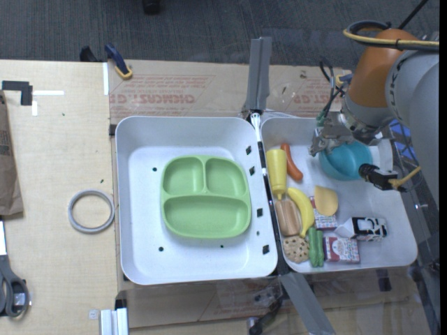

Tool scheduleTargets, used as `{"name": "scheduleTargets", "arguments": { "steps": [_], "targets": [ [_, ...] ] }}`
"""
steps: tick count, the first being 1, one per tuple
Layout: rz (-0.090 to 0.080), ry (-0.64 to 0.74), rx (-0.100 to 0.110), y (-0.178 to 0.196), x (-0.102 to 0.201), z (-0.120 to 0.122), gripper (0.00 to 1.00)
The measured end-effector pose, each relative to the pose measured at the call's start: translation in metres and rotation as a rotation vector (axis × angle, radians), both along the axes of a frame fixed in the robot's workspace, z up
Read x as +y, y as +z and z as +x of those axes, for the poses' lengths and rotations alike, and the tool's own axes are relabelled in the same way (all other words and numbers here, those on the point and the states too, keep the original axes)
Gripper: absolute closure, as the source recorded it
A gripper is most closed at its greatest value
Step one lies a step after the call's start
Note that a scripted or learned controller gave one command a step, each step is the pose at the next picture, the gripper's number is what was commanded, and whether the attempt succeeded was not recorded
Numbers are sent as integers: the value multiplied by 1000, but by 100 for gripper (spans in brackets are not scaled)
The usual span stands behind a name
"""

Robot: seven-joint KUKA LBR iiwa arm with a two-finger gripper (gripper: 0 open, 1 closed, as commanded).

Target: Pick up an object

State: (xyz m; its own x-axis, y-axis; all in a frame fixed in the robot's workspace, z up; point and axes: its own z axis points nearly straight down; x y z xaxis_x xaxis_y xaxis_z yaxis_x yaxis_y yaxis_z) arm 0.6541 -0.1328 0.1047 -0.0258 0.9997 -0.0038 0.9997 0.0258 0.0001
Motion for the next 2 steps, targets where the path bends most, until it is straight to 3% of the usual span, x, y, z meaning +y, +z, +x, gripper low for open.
{"name": "scheduleTargets", "arguments": {
  "steps": [1, 2],
  "targets": [
    [-1, -271, -4, -8, 23, 4, 100],
    [2, -271, -3, -10, 24, 3, 0]
  ]
}}
